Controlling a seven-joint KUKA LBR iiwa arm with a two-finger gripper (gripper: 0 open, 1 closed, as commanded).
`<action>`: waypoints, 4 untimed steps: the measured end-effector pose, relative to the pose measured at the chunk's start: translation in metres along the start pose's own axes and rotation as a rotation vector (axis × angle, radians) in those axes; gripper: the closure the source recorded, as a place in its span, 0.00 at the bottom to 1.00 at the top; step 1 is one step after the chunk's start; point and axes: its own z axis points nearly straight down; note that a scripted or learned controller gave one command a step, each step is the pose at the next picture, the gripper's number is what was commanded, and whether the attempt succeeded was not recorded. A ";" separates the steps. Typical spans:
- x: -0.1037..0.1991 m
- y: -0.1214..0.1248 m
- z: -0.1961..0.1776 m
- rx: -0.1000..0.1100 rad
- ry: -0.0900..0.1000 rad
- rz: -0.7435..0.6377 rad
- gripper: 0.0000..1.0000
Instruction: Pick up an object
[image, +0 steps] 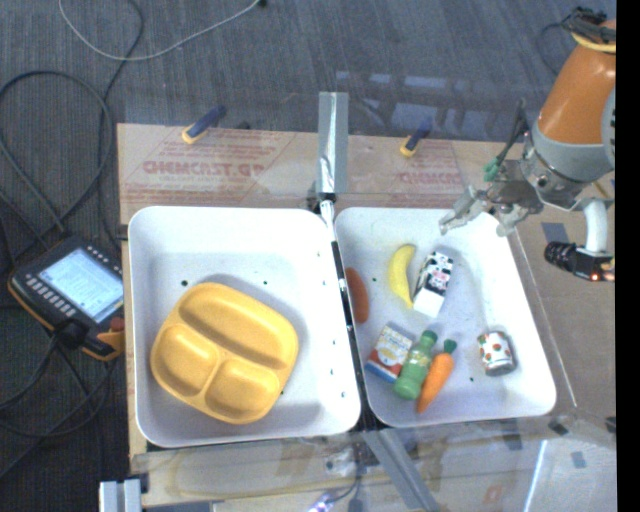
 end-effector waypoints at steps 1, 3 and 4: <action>0.008 0.008 0.142 -0.027 -0.004 0.016 0.00; 0.027 -0.009 0.140 -0.035 -0.007 0.026 1.00; 0.110 0.005 0.057 0.000 -0.002 0.066 1.00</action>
